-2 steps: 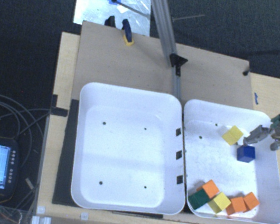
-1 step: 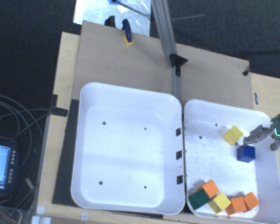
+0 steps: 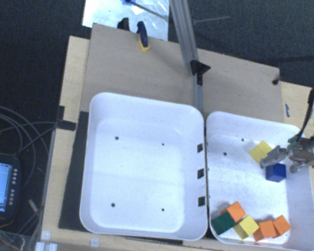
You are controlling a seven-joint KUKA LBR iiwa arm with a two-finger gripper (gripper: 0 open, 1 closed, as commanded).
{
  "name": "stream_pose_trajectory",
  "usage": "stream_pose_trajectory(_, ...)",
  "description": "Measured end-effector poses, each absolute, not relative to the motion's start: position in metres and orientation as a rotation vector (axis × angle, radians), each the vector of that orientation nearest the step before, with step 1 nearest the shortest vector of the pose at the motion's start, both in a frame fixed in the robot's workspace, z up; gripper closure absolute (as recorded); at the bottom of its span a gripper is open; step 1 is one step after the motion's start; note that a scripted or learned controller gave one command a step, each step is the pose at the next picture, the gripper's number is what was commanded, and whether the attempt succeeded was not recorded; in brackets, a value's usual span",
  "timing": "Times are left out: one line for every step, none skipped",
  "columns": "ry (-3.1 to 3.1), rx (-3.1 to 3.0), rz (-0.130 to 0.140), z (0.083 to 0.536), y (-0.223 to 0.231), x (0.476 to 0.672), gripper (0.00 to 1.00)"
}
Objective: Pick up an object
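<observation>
A pale wooden table (image 3: 155, 67) on dark carpet bears two shallow white plastic bins; in the right bin (image 3: 307, 196), toward three o'clock, the gripper (image 3: 283, 160) hovers over a small blue cube (image 3: 276, 172). Whether its fingers are open, I cannot tell. A yellow cube (image 3: 260, 151) just beside could foul the grasp.

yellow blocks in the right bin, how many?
2. One yellow block near the bin's far side, just left of the gripper; the other yellow block in the near cluster beside the green block. The arm may hide more.
</observation>
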State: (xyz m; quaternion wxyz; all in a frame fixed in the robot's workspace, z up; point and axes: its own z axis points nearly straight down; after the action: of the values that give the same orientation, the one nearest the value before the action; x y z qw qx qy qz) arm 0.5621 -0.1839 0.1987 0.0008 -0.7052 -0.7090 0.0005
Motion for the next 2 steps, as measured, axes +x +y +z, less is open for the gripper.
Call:
stream_pose_trajectory(-2.222, -2.217, 0.003, 0.144, -0.192, 0.568, 0.0)
stream_pose_trajectory(-2.236, -2.233, -0.005, 0.112, -0.196, 0.572, 0.0)
